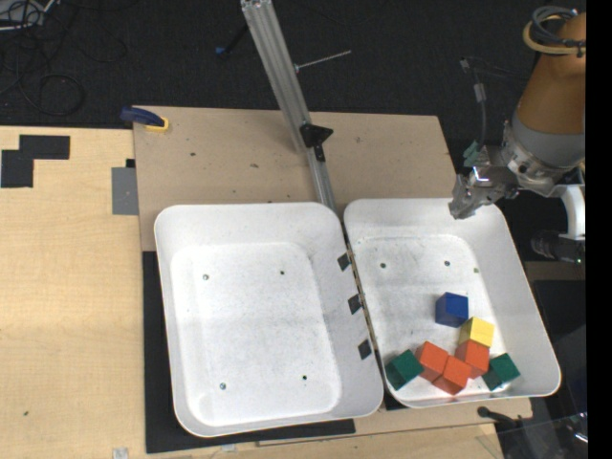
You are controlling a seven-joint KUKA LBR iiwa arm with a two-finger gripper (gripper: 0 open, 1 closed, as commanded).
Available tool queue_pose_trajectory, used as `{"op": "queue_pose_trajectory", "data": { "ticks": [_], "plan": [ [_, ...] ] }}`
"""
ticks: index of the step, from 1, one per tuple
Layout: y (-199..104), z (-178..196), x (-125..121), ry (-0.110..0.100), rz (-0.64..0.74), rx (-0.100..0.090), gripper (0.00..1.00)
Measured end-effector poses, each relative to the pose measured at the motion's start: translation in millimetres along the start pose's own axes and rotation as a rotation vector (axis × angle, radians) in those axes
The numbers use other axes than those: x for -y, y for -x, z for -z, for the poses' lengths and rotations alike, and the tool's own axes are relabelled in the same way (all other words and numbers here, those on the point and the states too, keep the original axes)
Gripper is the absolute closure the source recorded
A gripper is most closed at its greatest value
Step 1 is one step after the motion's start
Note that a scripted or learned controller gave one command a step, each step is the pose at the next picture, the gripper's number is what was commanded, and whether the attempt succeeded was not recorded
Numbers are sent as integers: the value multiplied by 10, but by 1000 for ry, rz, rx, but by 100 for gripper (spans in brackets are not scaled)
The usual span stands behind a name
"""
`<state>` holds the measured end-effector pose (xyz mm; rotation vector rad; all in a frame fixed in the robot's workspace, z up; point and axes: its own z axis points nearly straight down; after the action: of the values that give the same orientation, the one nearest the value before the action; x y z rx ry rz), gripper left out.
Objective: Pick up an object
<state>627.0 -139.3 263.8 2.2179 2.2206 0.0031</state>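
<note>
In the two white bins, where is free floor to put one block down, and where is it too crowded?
The left bin has bare floor from wall to wall. In the right bin, the far half is free, between the divider edge and the tool at the far right corner. The near right corner is crowded: blue block, yellow block, orange blocks and green blocks sit packed together.

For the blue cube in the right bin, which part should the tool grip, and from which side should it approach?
Probably from straight above, closing on two opposite side faces of the blue cube. It sits flat and slightly apart from the pile, with bare bin floor to its left and behind it. The yellow cube lies close at its front right, so the fingers should go on the faces away from that corner. The tool is now at the right bin's far edge.
</note>
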Motion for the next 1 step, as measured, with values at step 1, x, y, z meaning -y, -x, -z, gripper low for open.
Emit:
{"op": "queue_pose_trajectory", "data": {
  "ticks": [1],
  "plan": [
    [-532,33,51,-7,2,-3,100]
  ]
}}
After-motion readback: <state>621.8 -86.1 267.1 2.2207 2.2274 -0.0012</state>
